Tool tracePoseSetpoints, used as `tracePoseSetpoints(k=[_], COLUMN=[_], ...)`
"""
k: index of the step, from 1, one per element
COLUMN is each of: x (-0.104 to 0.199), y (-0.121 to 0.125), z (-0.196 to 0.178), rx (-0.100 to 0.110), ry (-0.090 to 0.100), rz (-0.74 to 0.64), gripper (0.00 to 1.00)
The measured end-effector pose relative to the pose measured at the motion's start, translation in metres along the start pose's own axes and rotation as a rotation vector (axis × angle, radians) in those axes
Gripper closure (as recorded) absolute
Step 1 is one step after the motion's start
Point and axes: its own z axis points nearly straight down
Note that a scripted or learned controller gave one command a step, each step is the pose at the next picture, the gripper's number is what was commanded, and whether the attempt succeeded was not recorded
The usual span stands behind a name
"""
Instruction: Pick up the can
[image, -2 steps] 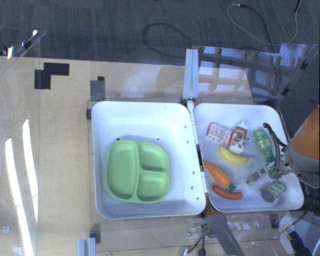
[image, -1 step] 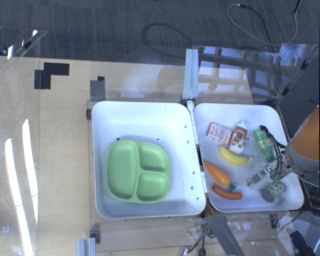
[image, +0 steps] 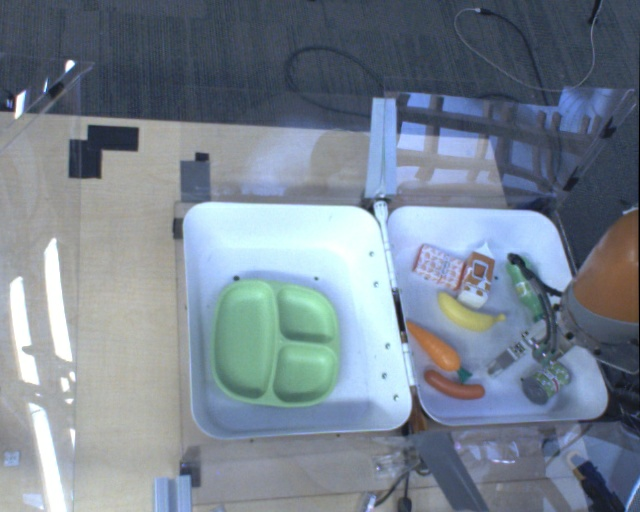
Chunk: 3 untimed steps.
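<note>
You've got the can (image: 547, 381) lying on its side in the right bin (image: 545, 222), near that bin's front-right corner. The gripper (image: 541, 352) sits just above it, coming in from the right under the orange band (image: 612, 272); its fingers look spread, w/ nothing between them, and the can appears just below the tips, not clamped. In the same bin you see a hot dog (image: 453, 385) at the front edge, a carrot (image: 435, 345) beside the left wall, a banana (image: 468, 314) mid-bin, a patterned box (image: 438, 266) and small carton (image: 477, 278) toward the back, plus a green bottle (image: 524, 288) by the right wall. The left bin (image: 280, 222) holds a green divided plate (image: 276, 341) toward its front.
</note>
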Motion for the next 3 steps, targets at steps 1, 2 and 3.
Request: tracePoseSetpoints(k=[1,2,3], x=[-0.078,-0.079,-0.020], y=[0.095,0.145,0.013], z=[0.003,0.004,0.000], rx=[0.000,0.045,0.001], ry=[0.004,0.034,0.003], rz=[-0.102,0.143,0.138], gripper=[0.00,0.00,0.00])
